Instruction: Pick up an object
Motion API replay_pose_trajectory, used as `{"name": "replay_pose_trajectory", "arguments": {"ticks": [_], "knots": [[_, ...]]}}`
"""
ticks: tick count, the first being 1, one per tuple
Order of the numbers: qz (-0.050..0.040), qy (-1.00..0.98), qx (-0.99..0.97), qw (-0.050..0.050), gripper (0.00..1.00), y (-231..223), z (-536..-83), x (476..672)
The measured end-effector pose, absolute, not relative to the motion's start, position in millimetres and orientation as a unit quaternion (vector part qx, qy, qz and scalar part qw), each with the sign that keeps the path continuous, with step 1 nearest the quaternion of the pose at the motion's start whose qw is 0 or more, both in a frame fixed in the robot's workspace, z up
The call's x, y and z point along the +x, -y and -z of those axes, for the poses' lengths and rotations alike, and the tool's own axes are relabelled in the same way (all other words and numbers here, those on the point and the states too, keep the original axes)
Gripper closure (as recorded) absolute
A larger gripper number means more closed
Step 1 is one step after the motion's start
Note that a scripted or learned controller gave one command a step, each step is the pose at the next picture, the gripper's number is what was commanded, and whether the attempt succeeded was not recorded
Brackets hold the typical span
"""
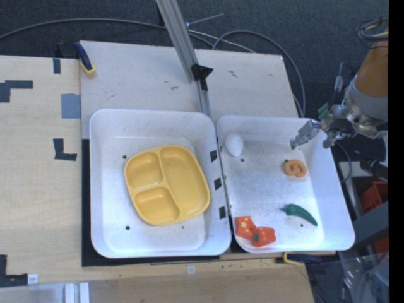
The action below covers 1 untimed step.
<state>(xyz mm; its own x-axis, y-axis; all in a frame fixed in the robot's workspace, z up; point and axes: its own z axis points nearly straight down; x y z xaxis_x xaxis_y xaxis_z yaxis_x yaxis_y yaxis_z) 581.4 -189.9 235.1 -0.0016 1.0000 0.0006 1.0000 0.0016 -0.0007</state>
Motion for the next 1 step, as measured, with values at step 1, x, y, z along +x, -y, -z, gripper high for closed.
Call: {"name": "replay_pose_trajectory", "arguments": {"ticks": [1], "knots": [[-0.0001,0.708,-0.707,0.000,0.00,189.9,-235.1,581.4]]}}
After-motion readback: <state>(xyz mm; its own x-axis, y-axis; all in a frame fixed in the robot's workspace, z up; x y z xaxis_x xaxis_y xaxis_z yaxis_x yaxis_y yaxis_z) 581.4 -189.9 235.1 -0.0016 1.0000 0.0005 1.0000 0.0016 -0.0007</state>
